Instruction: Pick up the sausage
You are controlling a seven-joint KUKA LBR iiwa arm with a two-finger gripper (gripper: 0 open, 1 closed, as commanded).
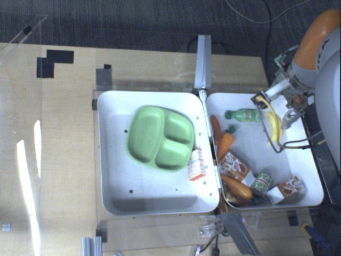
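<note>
Sausage [214,128] half-hidden against bin divider; pincer [274,122] clamps banana [274,126].

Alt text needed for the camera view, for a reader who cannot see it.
The gripper hangs over the right bin beside a banana, away from the sausage lying against that bin's left wall next to a carrot. The left bin holds a green tray.

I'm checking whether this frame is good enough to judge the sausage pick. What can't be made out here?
- Gripper: in the camera view, over the right bin, too small and cluttered to tell its state; a banana sits by it.
- Sausage: its lower end is hidden under the carrot.
- Small packages: print too small to read.
- Arm: cut off by the right edge.
</note>
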